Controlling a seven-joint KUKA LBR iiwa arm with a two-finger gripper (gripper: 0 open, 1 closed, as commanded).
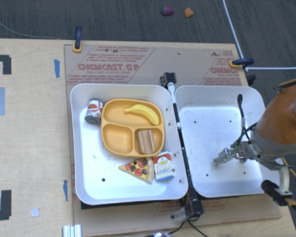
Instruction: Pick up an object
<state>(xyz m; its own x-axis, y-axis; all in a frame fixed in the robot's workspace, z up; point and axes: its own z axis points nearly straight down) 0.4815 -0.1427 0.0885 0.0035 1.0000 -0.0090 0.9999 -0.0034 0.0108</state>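
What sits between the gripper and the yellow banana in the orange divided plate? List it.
The gripper is over the right white bin; the yellow banana lies in the orange divided plate in the left white bin. Between them stand the bins' adjoining rims and the black bar along them.

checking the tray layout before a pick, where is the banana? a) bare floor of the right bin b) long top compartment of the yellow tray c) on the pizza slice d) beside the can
b, the banana lies in the long upper compartment of the yellow tray in the left bin.
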